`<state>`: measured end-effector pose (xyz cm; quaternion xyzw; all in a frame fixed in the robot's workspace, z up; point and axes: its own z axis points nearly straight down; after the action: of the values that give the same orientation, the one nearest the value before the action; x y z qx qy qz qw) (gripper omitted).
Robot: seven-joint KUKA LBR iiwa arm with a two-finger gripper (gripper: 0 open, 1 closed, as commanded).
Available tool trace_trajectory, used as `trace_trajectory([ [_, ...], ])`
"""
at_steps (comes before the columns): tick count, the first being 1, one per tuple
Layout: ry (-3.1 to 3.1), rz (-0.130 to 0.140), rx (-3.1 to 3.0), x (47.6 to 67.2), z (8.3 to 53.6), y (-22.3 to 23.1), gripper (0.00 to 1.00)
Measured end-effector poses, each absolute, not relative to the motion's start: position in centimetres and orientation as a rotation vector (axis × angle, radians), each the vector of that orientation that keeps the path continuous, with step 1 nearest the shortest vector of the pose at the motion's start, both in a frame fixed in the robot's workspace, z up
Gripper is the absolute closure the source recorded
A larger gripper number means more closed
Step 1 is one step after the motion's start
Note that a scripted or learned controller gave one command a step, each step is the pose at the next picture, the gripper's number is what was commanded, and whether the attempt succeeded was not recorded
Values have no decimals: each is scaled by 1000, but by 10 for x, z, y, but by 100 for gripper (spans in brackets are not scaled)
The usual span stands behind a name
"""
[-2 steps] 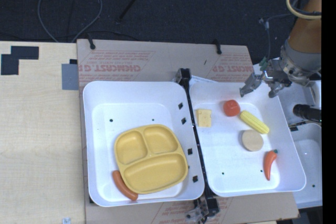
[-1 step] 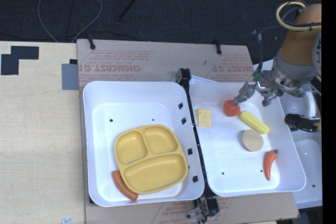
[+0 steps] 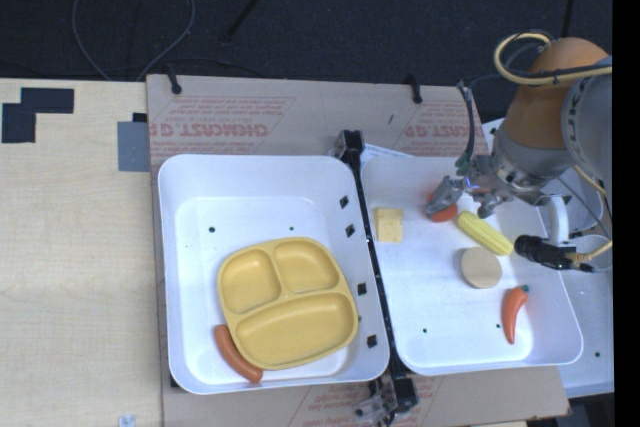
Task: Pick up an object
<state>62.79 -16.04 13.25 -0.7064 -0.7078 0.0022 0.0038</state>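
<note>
My gripper [image 3: 468,198] is low over the far part of the right bin [image 3: 440,355], its fingers apart and nothing held between them. A small red-orange piece [image 3: 441,209] lies just under its left finger. A yellow corn cob [image 3: 485,233] lies right below the gripper, slanting toward the right. Nearby in the same bin are a yellow cheese cube [image 3: 389,224], a tan round disc [image 3: 481,268] and an orange carrot with a green tip [image 3: 513,312].
The left bin [image 3: 190,215] holds a yellow divided plate [image 3: 288,300] with an orange sausage [image 3: 236,355] against its lower-left edge. A black divider [image 3: 362,255] runs between the bins. A black cable end [image 3: 545,252] hangs over the right bin's right side.
</note>
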Motion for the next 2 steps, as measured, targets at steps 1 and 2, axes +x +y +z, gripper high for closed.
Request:
trace_trajectory([
  [1, -2233, -10, -2231, 633, 106, -162, 0],
  [2, -2220, 2, -2223, 628, 109, -161, 100],
])
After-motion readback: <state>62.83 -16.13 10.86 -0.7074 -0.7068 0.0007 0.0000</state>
